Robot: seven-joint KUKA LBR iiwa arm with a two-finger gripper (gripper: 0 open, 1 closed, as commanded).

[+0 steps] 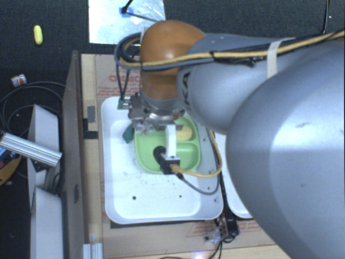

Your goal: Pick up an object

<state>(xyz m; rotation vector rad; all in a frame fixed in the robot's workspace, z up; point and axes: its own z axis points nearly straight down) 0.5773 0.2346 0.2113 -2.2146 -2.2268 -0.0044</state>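
A light green square dish (186,154) lies in the left white bin (141,205), near its far right part. A pale yellow piece (185,134) rests inside the dish at its far edge. A small dark green object (128,134) sits on the bin floor just left of the dish. My gripper (153,127) hangs low over the dish's far left corner, between the dark green object and the yellow piece. The wrist hides its fingers, and nothing shows between them.
The big grey arm covers the right bin (237,206) and most of the right half of the view. The near half of the left bin floor is bare white with a few dark specks. Cardboard lies under the bins.
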